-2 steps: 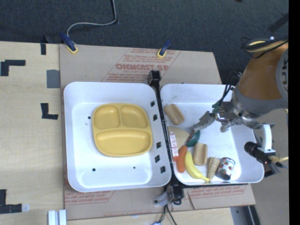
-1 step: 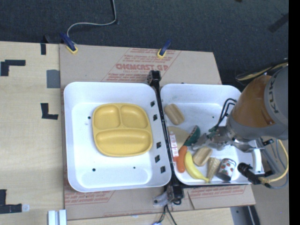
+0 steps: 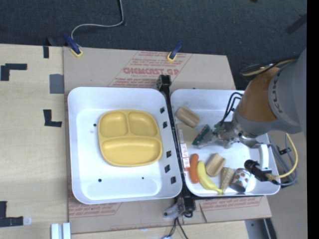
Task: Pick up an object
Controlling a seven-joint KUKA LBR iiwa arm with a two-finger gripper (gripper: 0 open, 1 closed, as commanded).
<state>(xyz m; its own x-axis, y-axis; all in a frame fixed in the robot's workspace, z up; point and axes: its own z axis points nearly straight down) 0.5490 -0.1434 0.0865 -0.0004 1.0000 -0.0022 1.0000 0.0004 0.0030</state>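
My gripper [image 3: 218, 135] reaches down into the middle of the right bin [image 3: 209, 97], below the arm's orange band [image 3: 258, 101]. Its tip is right beside a small green object [image 3: 201, 135], touching it or nearly so; I cannot make out whether it grips the object. Around it lie a tan bread roll [image 3: 188, 116], an orange carrot [image 3: 194, 162], a yellow banana [image 3: 206, 177], a tan bun [image 3: 215, 164], a cone-shaped piece [image 3: 226, 178] and a red, white and black toy [image 3: 241, 180].
The left bin [image 3: 79, 133] holds a yellow divided plate [image 3: 130, 137]. A black divider with clips [image 3: 169, 128] runs between the bins. Cables and a white fitting [image 3: 266, 163] hang off the wrist over the right bin's right side.
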